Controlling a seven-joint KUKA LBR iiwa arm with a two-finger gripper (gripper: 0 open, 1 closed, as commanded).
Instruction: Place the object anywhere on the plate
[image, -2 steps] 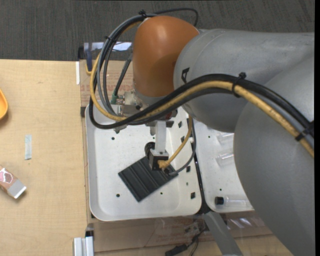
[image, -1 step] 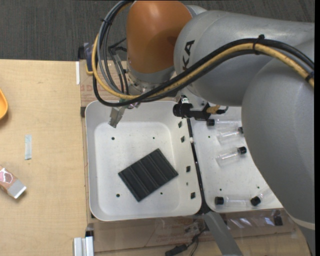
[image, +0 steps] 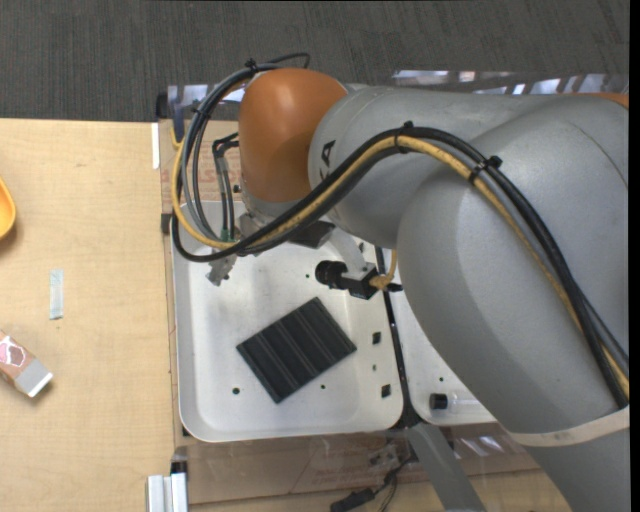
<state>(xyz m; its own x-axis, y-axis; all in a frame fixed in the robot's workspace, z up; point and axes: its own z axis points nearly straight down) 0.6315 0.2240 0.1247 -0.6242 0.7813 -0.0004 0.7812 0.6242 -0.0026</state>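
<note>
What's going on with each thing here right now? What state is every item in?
Arm: reaching in over the bins, its orange band above the left bin's far end.
Dark ribbed slab: lying flat in the left bin, turned at an angle, untouched.
Left white bin: holds the slab.
Right white bin: mostly covered by the arm.
Wooden bench: a few small items on it at left.

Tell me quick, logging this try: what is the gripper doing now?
Gripper: cannot be told; the arm covers it above the left bin.
</note>
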